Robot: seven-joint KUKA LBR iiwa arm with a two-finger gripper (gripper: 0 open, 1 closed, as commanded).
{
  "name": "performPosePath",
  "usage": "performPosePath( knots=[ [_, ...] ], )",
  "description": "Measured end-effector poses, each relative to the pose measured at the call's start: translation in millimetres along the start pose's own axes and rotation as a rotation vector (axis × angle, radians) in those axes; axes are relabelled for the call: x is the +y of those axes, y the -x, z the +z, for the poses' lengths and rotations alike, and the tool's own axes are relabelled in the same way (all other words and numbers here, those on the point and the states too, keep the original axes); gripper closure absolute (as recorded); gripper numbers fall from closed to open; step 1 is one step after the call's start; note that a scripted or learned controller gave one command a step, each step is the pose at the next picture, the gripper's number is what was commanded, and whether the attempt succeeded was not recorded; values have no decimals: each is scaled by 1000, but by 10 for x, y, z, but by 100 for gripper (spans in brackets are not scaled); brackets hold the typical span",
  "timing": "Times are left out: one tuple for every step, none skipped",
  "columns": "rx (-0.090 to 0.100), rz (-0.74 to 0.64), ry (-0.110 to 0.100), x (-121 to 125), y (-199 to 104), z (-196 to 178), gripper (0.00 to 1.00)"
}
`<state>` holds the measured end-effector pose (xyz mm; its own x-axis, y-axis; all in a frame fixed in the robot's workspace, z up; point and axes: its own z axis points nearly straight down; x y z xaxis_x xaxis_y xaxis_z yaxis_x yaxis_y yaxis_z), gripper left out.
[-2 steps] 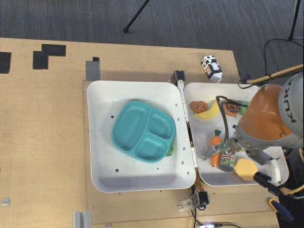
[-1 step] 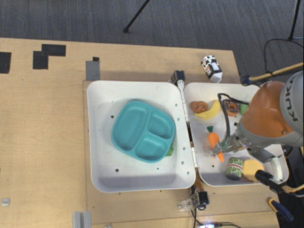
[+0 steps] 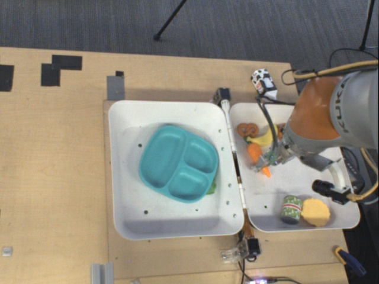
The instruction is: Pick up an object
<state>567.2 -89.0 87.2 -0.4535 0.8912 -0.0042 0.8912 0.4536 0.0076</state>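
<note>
So the arm (image 3: 331, 111) reaches into the right bin (image 3: 331, 220), and the gripper (image 3: 273, 157) sits down low next to a little pile of toy food: an orange carrot-looking piece (image 3: 254, 152), a yellow banana shape (image 3: 263, 138) and a brown pretzel thing (image 3: 247, 129). Taking the carrot as the landmark, the gripper is just to its right, practically touching, with a small orange bit (image 3: 265, 171) just below it. Honestly I can't tell if the claw is open, closed or has anything in it. It's too small and cluttered there.

If I were tuning this step, I'd go for the carrot since it's nearest, and line up across its narrow side so the banana above it doesn't get dragged along. Come straight down, squeeze, lift slowly and check that something actually comes up.

Hard to see: the wrist and cables cover whatever lies right of the carrot. Far below and right of it, a green-striped roll (image 3: 291, 209) and a yellow lump (image 3: 315, 212) sit touching. The left bin (image 3: 172, 226), well left of the carrot, has a teal divided plate (image 3: 179, 163) with something green poking out under its edge that I can't identify.
</note>
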Motion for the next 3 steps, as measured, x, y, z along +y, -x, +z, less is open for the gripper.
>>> performPosePath(
  knots=[
    [-1,0,0,1,2,-3,0],
    [2,103,-2,545,-441,-983,0],
    [3,-57,-5,472,-564,-971,0]
  ],
)
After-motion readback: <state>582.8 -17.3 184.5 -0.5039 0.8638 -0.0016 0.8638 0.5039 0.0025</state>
